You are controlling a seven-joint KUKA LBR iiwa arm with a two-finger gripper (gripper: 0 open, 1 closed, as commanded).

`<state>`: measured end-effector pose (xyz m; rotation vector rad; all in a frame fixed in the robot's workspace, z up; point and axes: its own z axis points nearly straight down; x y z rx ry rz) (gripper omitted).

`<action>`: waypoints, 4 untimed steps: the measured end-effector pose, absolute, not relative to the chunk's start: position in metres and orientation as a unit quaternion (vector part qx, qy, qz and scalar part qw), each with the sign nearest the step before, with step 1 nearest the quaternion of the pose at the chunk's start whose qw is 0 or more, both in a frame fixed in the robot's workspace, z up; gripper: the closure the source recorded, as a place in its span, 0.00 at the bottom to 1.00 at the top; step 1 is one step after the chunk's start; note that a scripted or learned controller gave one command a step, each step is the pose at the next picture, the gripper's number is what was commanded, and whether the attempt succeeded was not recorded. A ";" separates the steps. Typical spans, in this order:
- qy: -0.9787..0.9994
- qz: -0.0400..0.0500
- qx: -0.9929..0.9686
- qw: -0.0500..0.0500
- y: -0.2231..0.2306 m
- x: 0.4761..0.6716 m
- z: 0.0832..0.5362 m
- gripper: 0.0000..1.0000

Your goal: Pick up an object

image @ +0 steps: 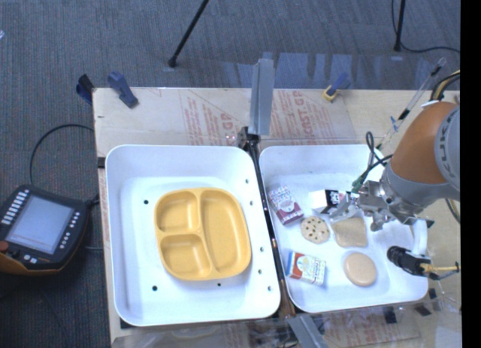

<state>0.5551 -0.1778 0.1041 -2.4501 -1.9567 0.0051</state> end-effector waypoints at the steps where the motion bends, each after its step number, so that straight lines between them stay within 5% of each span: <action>1: -0.695 0.000 -0.719 0.000 -0.143 0.636 0.089 0.00; 2: -0.697 0.005 -0.717 0.005 -0.142 0.634 0.096 1.00; 3: -0.673 -0.003 -0.740 -0.001 -0.071 0.646 0.191 1.00; 4: -0.672 0.001 -0.740 0.001 -0.072 0.644 0.186 0.00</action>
